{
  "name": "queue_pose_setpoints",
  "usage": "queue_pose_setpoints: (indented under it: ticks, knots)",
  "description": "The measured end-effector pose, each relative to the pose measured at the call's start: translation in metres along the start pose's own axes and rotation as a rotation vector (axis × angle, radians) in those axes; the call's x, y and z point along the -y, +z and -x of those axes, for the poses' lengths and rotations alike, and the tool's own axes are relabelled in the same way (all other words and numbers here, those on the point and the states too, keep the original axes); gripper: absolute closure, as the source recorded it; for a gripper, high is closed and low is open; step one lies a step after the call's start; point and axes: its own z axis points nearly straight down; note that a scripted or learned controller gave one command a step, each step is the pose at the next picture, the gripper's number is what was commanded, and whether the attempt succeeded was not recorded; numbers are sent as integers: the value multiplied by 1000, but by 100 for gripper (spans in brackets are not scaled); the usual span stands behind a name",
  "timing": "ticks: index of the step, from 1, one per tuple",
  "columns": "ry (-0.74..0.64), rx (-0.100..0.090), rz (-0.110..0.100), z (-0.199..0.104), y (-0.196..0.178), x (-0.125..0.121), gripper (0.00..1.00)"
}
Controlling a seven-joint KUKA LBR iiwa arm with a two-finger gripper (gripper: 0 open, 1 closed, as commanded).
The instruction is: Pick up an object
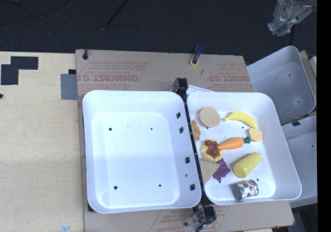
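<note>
tool (290,12) raised at top right (far corner) | well apart from bins | grip state unclear

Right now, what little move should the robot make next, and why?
Probably swing the tool down toward the right bin. It hangs high above the bench's far right corner, far from the toys there, such as the banana and carrot, with nothing held.

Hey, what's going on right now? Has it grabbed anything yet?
Gripper high at top right, far from the bins, nothing seen held. Banana, carrot and other toys lie in right bin. Nothing blocking.
</note>
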Motion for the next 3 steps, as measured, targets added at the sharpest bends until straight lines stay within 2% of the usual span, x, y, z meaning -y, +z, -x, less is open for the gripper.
queue_pose_setpoints:
  ticks: [1,2,3]
  knots:
    - [14,1,-21,-9,246,17,100]
    - [7,3,13,-57,88,16,100]
    - [1,0,4,-166,17,21,100]
